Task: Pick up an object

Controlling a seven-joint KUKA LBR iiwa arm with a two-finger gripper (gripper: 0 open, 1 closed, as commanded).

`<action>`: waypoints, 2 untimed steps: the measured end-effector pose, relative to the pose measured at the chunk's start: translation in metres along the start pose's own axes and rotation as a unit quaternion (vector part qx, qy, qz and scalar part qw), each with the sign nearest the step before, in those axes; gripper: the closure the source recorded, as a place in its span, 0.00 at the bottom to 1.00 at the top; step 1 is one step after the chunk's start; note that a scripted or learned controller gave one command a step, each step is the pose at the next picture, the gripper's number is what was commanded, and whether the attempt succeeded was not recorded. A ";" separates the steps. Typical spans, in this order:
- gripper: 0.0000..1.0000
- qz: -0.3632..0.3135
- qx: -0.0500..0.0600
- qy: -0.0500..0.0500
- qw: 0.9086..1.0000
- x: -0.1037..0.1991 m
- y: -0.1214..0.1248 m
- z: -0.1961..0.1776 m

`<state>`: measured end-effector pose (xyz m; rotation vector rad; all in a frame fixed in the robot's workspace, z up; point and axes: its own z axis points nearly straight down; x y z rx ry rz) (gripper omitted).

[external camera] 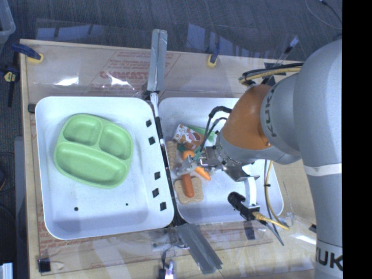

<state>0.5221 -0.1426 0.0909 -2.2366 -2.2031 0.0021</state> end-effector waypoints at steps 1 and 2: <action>1.00 -0.002 0.001 0.000 1.000 0.000 0.001 -0.009; 1.00 -0.052 -0.001 0.000 0.999 0.032 0.070 -0.177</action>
